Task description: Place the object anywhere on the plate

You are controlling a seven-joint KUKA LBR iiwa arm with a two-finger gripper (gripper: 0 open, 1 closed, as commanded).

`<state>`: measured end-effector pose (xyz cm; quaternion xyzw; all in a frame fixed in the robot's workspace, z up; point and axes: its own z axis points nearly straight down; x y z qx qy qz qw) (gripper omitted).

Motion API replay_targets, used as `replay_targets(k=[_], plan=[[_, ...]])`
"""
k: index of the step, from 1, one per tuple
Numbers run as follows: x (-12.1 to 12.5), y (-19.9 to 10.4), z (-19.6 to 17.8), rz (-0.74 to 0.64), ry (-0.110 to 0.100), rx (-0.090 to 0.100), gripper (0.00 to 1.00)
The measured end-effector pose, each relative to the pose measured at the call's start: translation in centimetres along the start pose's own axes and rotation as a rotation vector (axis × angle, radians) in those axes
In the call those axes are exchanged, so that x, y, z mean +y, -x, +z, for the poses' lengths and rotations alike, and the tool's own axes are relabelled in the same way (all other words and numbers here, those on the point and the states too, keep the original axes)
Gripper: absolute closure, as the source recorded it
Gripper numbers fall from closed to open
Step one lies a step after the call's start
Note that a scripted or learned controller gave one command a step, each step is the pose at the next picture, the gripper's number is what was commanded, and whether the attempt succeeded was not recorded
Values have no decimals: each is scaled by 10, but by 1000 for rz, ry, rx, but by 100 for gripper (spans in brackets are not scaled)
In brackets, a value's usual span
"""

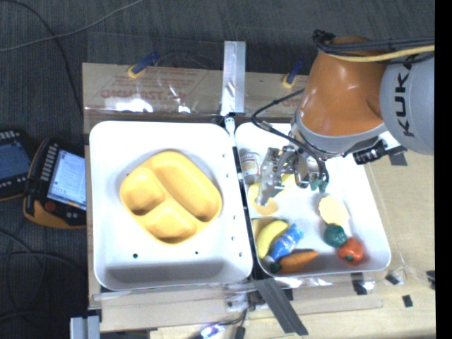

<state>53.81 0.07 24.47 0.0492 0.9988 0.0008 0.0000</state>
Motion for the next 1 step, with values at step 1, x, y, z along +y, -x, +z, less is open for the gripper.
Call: replay_targets(k=[1], plan=[[23, -56, 63, 181, -1, 6, 100]])
